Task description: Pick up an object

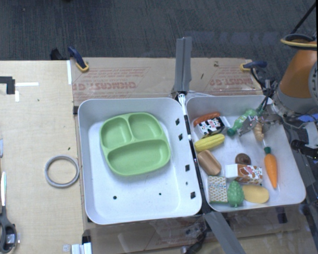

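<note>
While the grey arm (298, 77) with its orange band reaches in from the right, the gripper (251, 124) hangs low over the far part of the right bin (293, 161), its fingers slightly parted. They close on nothing visible; their tips lie just beside a green toy (243, 119) and a small tan piece (259, 131). A carrot (271, 168), corn cob (209, 143) and other toy foods lie nearby. The left bin (92, 168) holds a green divided plate (134, 143).
</note>
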